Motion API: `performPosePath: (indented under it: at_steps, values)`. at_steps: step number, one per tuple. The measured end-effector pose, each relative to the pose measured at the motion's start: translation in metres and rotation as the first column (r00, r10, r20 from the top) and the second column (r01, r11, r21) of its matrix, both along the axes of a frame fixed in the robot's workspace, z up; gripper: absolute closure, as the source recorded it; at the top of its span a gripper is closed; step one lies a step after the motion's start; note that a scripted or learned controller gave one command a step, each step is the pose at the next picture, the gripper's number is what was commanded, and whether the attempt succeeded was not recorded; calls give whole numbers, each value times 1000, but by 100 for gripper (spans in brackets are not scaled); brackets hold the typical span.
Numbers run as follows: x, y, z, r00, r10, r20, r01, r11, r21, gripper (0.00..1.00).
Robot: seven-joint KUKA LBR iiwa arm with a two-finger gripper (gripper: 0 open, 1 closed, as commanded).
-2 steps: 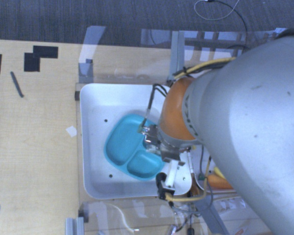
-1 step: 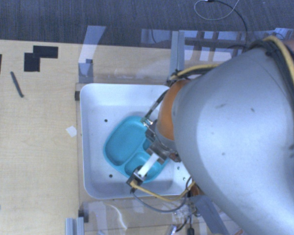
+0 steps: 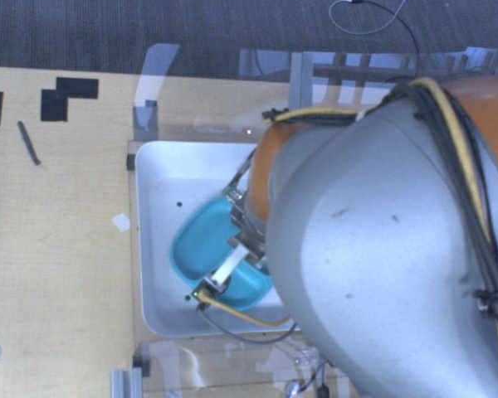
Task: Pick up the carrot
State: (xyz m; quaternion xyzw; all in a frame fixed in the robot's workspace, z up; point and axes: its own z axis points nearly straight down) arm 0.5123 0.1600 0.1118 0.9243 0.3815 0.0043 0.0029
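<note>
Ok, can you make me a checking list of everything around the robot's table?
Surface: pale wooden bench bearing a white bin.
Job's things: nothing seen.
Clutter: blue dish in the bin; black tape shapes, a dark stick and a white scrap on the bench.
Grippers: open or shut cannot be told; the grey arm leans over the dish.
Cables: dark cables run along the arm; a thin wire loops on the floor.
Surroundings: grey carpet beyond the bench.

Grey carpet (image 3: 149, 7), pale wooden bench (image 3: 58, 247)
</note>
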Motion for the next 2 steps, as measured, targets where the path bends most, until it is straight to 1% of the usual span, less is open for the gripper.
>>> performPosePath:
  at_steps: [1, 2]
  values:
    - [7, 15, 124, 940, -342, -4, 342, 940, 6, 100]
    - [13, 36, 117, 876, -483, -6, 483, 875, 6, 100]
